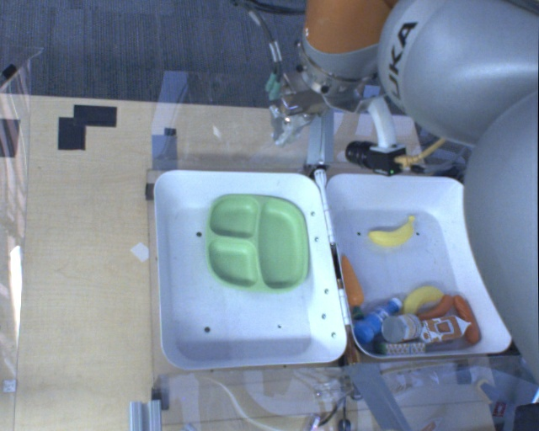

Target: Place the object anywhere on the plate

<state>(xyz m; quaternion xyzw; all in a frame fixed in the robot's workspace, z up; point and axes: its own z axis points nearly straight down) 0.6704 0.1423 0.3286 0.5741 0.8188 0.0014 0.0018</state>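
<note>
- Plate: green, with three compartments. It lies flat in the left bin, nearer that bin's far side and right wall than its near side.
- All the loose things I can see lie in the right bin, well apart from the plate. The two bin walls stand between them and it.
- A banana lies alone in the far half of the right bin, curved and clear of the other things.
- A carrot lies along the right bin's left wall, touching it or just beside it.
- The rest crowd into the near end of the right bin. I make out a blue bottle, a can on its side, a yellow fruit and some orange-red pieces. They lie against one another, and I cannot sort them further.
- I cannot tell from here which of these is the object the task means.
- The gripper hangs beyond the far rims of both bins, about in line with the seam between them. It is over the bench and not over either bin.
- I cannot tell whether the gripper is spread or closed. It is small, and it blurs into the metal post behind it.
- The arm comes in from the upper right, with the orange band just above the wrist.
- A black L-shaped mark is on the bench at far left.
</note>
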